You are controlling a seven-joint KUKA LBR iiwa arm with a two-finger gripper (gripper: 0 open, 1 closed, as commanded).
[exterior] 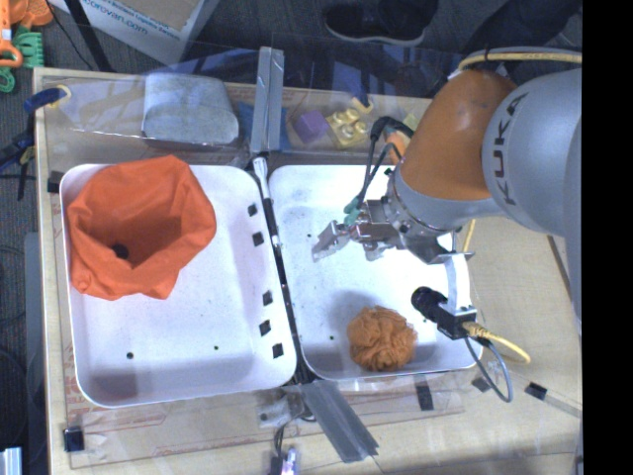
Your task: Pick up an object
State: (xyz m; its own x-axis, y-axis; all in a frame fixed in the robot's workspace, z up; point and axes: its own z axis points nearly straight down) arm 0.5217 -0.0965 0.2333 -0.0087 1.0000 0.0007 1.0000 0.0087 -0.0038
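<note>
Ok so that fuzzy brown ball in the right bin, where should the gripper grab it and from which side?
Probably straight down from above, fingers closing across the middle of the fuzzy brown ball. It is a roundish, soft-looking clump lying free on the floor of the right bin, so its widest part gives the surest hold. It sits close to the bin's near wall, so a sideways approach looks cramped. The gripper hangs up and to the left of it.

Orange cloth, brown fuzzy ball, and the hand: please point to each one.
orange cloth (138, 228), camera view, its crumpled middle.
brown fuzzy ball (382, 338), camera view, its centre.
hand (326, 242), camera view, midway between its fingertips.
</note>
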